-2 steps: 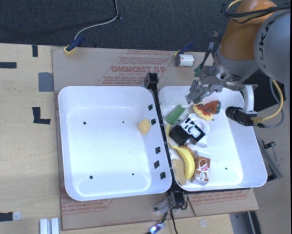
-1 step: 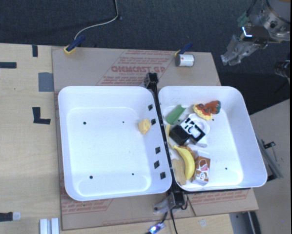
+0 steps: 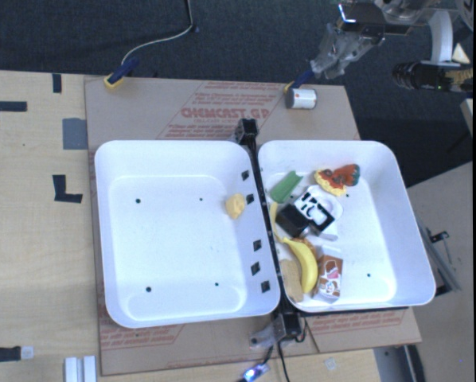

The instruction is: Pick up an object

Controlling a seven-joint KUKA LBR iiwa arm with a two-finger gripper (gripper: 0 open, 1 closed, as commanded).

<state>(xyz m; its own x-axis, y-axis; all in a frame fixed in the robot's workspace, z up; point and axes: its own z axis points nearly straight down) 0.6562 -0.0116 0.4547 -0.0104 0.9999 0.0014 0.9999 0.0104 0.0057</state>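
Red "CHEMCAST GP" print on brown cardboard sheet (image 3: 214,111) under the bins

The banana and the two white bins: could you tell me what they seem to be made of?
The banana looks like moulded plastic, a toy: evenly yellow, smooth, faintly shiny. The two bins, left bin and right bin, look like thin formed plastic: glossy white, rounded corners, soft glare. Neither material is certain from this view.

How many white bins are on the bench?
2. The left bin holds a small yellow piece; the right bin holds a banana and other items, which may hide more.
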